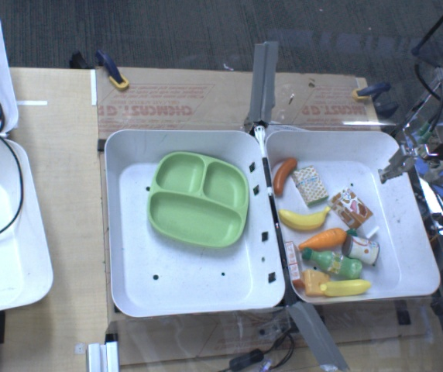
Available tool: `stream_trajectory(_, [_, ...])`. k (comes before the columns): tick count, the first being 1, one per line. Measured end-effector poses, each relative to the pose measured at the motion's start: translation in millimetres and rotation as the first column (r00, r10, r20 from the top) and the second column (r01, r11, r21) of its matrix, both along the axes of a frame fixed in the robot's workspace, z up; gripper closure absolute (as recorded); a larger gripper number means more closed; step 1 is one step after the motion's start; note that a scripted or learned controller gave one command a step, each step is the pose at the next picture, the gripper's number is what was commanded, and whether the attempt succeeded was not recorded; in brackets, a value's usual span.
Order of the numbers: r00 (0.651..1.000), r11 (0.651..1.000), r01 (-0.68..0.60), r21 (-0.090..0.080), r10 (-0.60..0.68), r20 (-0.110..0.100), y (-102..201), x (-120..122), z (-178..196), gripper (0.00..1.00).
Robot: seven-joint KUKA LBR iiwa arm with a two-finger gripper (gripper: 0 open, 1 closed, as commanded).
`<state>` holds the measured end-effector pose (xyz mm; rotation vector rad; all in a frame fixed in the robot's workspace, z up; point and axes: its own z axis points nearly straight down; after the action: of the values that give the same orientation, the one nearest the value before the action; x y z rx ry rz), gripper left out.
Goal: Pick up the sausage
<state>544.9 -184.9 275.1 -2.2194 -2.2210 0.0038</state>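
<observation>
Our end effector [396, 165] sits at the right edge of the right white bin [407, 231], above its rim, and we cannot tell its state from this angle. We see the reddish-orange sausage [283, 175] lying at the bin's upper left, near the divider, just beside a speckled small box [310, 185] and above a yellow banana [304, 220]. An orange carrot [324, 239] lies lower down. We see a green three-part plastic plate [199, 198] in the left white bin [128, 270].
</observation>
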Motion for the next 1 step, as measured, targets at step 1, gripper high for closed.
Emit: stream_trajectory(1, [0.984, 0.984, -0.178, 0.0, 0.178, 0.0, 54.2, 84.2, -90.2, 0.0])
